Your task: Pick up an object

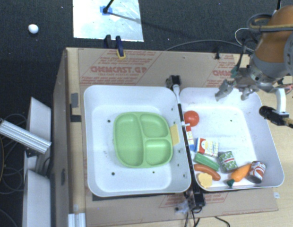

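My gripper point(234, 92) hangs over the far edge of the right bin point(260, 136), its fingers point(222, 91) spread open with nothing between them. Below it in that bin lie a red tomato point(191, 118), a small printed box point(208, 147), a green cucumber point(206, 161), a green-and-white carton point(228, 161), a sausage point(207, 171), a carrot point(241, 172) and a can point(256, 170). All of them sit nearer the front than the gripper, apart from it.
The left bin point(101, 126) holds a green divided plate point(142, 140), with a yellow piece point(175, 134) beside the divider. A black part point(274, 115) juts over the right bin's right rim. Cardboard point(137, 67) lies behind both bins.
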Available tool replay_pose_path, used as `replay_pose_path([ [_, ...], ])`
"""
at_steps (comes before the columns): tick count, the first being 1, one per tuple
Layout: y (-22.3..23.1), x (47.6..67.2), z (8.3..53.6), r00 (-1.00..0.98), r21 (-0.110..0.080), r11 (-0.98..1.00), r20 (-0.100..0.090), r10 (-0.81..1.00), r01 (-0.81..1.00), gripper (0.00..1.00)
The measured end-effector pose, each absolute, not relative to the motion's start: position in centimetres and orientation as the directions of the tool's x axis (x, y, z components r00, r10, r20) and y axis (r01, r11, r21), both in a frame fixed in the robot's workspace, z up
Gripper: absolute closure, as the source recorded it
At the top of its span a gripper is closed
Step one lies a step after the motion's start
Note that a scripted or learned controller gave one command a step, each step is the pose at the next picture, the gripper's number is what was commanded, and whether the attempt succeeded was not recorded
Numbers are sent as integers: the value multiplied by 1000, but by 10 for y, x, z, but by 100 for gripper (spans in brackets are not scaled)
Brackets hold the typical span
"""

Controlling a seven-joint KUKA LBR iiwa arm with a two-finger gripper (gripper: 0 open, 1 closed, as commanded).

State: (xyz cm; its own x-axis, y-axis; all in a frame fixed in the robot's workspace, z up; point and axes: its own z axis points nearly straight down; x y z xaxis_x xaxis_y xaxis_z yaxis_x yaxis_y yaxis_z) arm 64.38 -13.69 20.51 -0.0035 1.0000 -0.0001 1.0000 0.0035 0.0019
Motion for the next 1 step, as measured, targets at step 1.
replay_pose_path([
  [1, -179, 619, 84, -1, 1, 1, -1, 1000, 1000, 0],
])
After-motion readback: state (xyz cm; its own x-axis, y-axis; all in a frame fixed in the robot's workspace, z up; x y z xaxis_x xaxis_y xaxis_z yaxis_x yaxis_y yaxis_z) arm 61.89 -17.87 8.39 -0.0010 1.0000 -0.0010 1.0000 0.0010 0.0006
